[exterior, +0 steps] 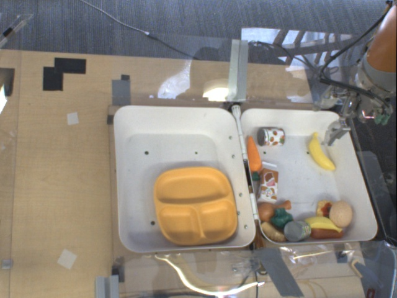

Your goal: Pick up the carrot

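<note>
The tan wooden surface [56,185] carries two white bins side by side (touching along their inner edges): the left bin [133,129] and the right bin [363,197].

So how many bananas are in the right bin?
2. One banana lies alone near the right bin's far right side; a second banana sits in the pile at the near edge. More could be hidden in that pile.

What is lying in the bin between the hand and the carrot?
In the camera view, a small can on its side and a banana lie between the hand and the carrot, on the right bin's floor.
</note>
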